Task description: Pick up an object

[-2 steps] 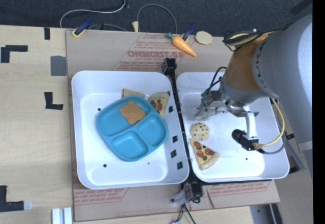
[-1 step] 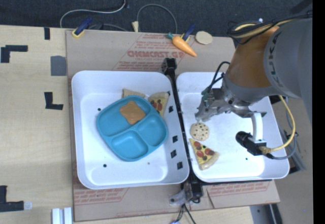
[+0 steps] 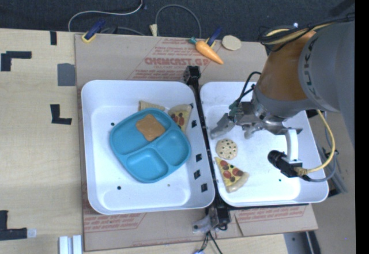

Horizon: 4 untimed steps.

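the round speckled toy cookie [image 3: 226, 148] lies in the right-hand shallow white bin [image 3: 300, 192], near that bin's left wall, just below and a little left of the two-finger gripper [image 3: 233, 128]. the jaws stand spread apart with nothing between them; one grey finger [image 3: 221, 128] reaches out toward the bin's left wall, above the cookie and apart from it. a toy pizza slice with red dots [image 3: 231, 173] lies just beyond the cookie, toward the bin's front left corner.

the grey arm with its orange band [image 3: 288, 71] comes in over the right bin's back right corner, wrist bent down into the bin.

in the left-hand white bin [image 3: 95, 149] a blue divided plastic plate [image 3: 151, 146] carries a brown toast-like square [image 3: 150, 127].
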Each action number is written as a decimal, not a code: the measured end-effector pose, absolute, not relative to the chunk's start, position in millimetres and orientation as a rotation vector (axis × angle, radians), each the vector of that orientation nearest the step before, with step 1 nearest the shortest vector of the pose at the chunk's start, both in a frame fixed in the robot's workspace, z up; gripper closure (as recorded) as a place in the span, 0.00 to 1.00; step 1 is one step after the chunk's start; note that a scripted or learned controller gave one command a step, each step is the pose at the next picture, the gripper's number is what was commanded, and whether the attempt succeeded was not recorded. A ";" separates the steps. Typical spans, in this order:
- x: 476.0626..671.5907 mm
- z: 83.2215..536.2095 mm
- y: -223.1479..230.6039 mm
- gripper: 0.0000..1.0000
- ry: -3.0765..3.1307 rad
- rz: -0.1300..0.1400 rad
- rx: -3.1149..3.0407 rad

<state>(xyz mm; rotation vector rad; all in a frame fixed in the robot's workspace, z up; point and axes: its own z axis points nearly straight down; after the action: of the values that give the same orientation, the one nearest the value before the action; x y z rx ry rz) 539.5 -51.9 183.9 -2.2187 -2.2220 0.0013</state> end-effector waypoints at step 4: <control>668.8 85.4 -100.3 0.00 -2.225 0.002 -2.218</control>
<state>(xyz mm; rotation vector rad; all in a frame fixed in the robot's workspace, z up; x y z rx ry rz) 668.8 -100.3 85.4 -2.2178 -2.2245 0.0018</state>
